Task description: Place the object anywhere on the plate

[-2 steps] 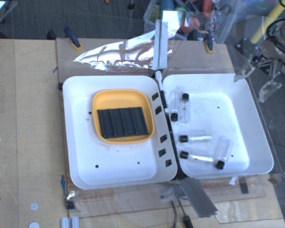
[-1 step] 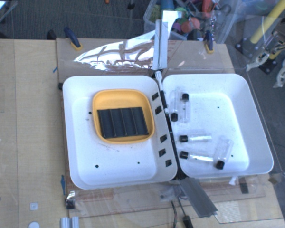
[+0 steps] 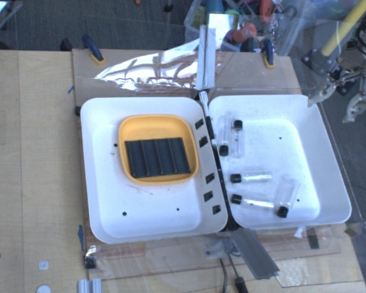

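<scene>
Clear vials (image 3: 251,179) in right bin, black block (image 3: 157,157) on yellow plate (image 3: 129,129)

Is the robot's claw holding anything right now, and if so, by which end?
Nothing visibly held. The clear vials lie loose in the right bin; the dark ridged object rests on the yellow plate.

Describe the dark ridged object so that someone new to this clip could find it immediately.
Start at the left shallow white bin of the two side by side. In it sits a rounded-square yellow plastic plate, and the flat black ribbed rectangular block lies on that plate. Unlike the small clear black-capped vials in the right bin, it is dark, wide and grooved lengthwise.
</scene>
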Tool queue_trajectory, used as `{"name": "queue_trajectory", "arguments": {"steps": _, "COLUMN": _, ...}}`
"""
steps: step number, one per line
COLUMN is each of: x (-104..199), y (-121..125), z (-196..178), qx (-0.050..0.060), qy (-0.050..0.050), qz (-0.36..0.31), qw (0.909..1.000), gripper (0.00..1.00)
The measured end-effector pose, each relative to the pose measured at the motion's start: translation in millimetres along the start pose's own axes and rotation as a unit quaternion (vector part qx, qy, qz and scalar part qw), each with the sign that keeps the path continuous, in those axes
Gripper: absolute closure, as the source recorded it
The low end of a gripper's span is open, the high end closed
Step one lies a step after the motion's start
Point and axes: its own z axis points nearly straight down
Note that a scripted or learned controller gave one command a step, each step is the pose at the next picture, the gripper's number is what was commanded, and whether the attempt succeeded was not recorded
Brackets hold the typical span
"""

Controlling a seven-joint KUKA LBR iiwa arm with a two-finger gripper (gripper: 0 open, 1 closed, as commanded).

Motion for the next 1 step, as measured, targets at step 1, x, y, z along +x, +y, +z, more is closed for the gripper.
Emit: {"name": "queue_trajectory", "arguments": {"steps": 1, "x": 0.4, "y": -0.1, "z": 3.1, "qx": 0.000, "qy": 0.000, "qz": -0.027, "qw": 0.9996, "gripper": 0.00}}
